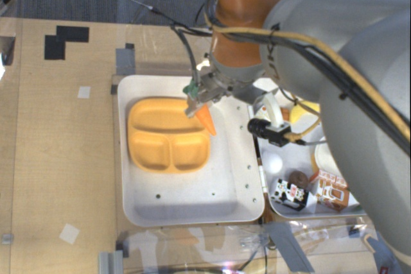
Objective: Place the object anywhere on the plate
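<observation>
Robot lab, bench (58, 157), white bins (237, 163)

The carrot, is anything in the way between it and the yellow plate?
Nothing visible is. The carrot hangs at the end effector, right at the right rim of the yellow plate in the left bin. Whether it touches the rim is not clear.

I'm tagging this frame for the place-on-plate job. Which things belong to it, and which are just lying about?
Belongs to the job:
- carrot, between the fingers of the gripper
- yellow plate

Just lying about:
- right bin with its clutter
- brown ball
- brown box
</observation>
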You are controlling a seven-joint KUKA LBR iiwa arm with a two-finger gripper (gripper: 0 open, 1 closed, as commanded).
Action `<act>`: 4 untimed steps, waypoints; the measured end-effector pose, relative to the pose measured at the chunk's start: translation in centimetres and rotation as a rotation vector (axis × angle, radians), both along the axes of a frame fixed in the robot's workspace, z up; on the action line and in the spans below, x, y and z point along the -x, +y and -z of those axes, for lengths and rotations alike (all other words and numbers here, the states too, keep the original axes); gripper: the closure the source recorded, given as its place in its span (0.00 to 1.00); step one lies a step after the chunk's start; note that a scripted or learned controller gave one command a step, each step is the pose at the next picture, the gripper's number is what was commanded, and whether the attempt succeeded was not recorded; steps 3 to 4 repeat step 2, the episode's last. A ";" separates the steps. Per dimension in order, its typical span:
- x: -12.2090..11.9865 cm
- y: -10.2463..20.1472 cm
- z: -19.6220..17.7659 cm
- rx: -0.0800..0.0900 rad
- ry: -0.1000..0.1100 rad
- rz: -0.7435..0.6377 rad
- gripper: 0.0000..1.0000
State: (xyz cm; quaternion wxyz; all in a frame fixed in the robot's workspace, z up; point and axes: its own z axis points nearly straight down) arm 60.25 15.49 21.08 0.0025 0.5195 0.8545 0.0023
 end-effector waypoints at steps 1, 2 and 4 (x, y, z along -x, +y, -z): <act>1.6 6.7 -5.4 -0.004 -0.002 0.029 1.00; 1.6 6.3 -5.2 -0.001 0.001 0.033 0.00; 1.6 6.3 -5.2 -0.001 0.001 0.033 0.00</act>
